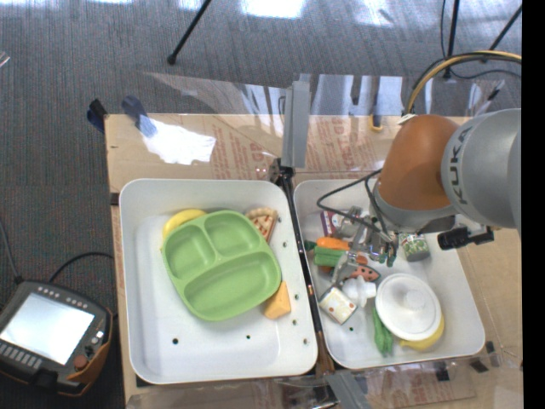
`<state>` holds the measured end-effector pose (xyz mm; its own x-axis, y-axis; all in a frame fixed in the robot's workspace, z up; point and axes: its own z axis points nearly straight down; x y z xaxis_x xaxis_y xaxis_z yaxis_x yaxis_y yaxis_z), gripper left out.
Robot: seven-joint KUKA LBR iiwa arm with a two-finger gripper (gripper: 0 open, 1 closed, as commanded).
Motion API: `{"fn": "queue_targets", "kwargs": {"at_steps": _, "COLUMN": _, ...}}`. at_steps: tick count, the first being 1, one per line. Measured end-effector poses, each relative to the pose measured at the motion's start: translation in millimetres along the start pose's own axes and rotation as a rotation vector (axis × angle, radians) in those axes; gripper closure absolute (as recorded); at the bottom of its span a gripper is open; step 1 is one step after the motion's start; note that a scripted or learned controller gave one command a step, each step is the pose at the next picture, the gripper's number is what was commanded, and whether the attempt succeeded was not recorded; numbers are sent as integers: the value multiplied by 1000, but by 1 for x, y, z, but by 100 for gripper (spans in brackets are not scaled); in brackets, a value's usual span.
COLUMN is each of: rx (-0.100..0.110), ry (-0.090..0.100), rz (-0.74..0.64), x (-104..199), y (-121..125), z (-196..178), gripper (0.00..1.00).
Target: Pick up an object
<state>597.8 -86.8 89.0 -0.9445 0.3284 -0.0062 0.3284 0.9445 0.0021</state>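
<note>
Camera view: two white bins sit side by side on the table (128,143). The left bin (145,331) carries a green divided plate (221,264) with a yellow piece (180,220) peeking out at its ten o'clock, a waffle-like piece (264,222) at its one o'clock and an orange wedge (278,303) at its five o'clock. The right bin (473,313) holds the clutter the arm is working over — an orange-and-green carrot toy (328,252) near the bin's nine o'clock side, a small white cube (338,305) just below it, a white lidded bowl (409,305) towards five o'clock with a green pod (381,332) at its left edge and a yellow banana (426,339) under its lower rim, and a small green-filled cup (415,247) near the centre. The gripper (364,247) hangs low just right of the carrot toy, among cables and metal parts; how far apart the fingers stand cannot be told, and nothing is visibly held between them. By my reading the step in hand is the reach and descent onto a target, most likely the carrot toy or the small pieces beside it. The next move calls for settling the fingers either side of one item — not wedged between neighbours — then closing and lifting straight up.
</note>
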Motion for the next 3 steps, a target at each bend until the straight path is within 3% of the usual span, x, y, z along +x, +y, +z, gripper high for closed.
{"fn": "queue_targets", "kwargs": {"at_steps": 1, "rx": -1, "ry": -8, "rz": -6, "x": -2, "y": 1, "z": -12, "gripper": 100}}
{"fn": "queue_targets", "kwargs": {"at_steps": 2, "rx": 0, "ry": 1, "rz": 264, "x": 19, "y": 49, "z": -119, "gripper": 100}}
{"fn": "queue_targets", "kwargs": {"at_steps": 3, "rx": 2, "ry": 9, "rz": -86, "x": 5, "y": -22, "z": -52, "gripper": 100}}
